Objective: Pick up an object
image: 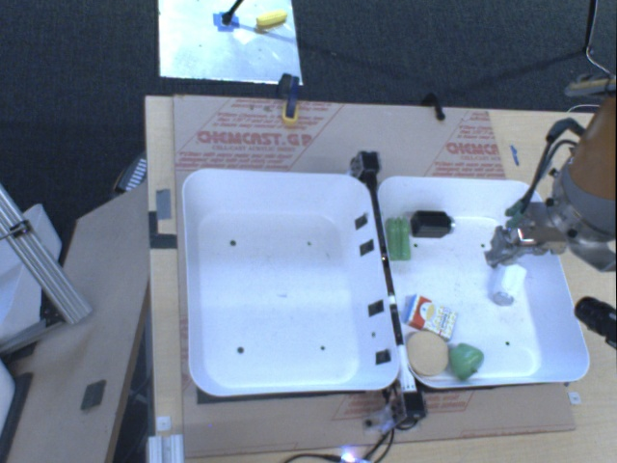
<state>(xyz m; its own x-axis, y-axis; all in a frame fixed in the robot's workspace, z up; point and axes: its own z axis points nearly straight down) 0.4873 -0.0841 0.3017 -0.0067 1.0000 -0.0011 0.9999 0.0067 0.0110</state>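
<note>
Two shallow white plastic bins sit side by side on the table [453,123] — and all the action is on the right. The left bin [207,201] shows a bare white floor with a few small dark dots. The right bin [569,355] carries the whole collection: a green ribbed cylinder [398,238] standing close against the divider wall, a small black boxy block [431,224] just beside it toward the back, a small red, white and orange printed carton [431,315] lying tilted near the divider, a round tan disc [428,356] at the front edge, and a soft green rounded lump [466,360] touching the disc's right side.

Now the arm — the grey arm [593,196] reaches in from the right, and its claw [503,255] hangs over the right half of the right bin. Directly beneath it lies a small white cylindrical object [506,284], tilted, with a greyish end toward the front. The claw's tip sits right at the top of that white piece (touching or just above, the angle won't say), and whether the claw is spread or pressed together cannot be told from here. The white cylinder appears to rest on the bin floor, well apart from the cluster at the front left corner.
</note>
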